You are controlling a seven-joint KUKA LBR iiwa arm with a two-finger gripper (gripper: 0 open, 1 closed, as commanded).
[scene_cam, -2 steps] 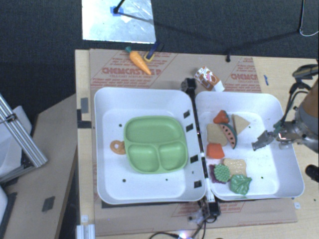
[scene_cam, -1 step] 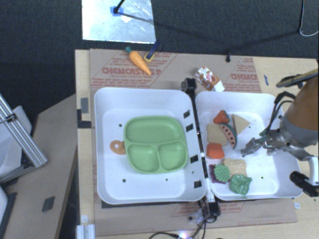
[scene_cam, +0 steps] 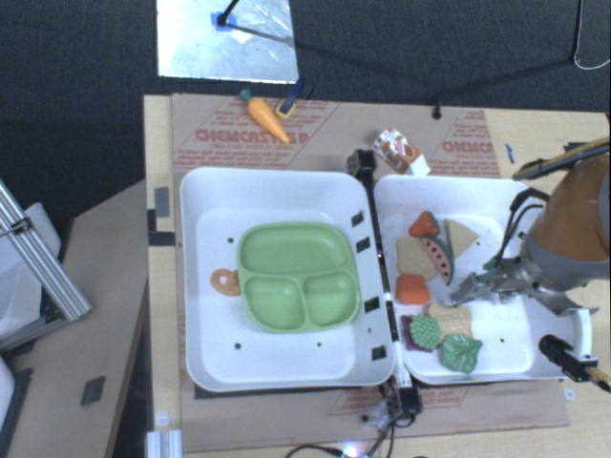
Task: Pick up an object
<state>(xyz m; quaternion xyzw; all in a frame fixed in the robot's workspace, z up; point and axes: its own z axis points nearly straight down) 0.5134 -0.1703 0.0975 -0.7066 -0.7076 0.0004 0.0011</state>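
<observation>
The right bin [scene_cam: 511, 351] holds several toy foods. Among them are a red strawberry [scene_cam: 424, 224], a watermelon slice [scene_cam: 441, 258], a bread slice [scene_cam: 413, 253], a pale wedge [scene_cam: 466, 234] and an orange block [scene_cam: 412, 289]. A cracker [scene_cam: 451, 319], a green broccoli piece [scene_cam: 425, 331] and a green leaf [scene_cam: 460, 353] are there too. My gripper [scene_cam: 474, 289] hangs low over this bin, just right of the watermelon slice and above the cracker. The arm's orange band [scene_cam: 580, 219] sits behind it at the right.
The left bin [scene_cam: 205, 351] carries a green divided plate [scene_cam: 294, 275] and a small orange ring [scene_cam: 225, 281]. Behind the bins on the cardboard lie a toy carrot [scene_cam: 267, 119] and a wrapped snack [scene_cam: 399, 151]. A metal sheet [scene_cam: 226, 27] lies further back.
</observation>
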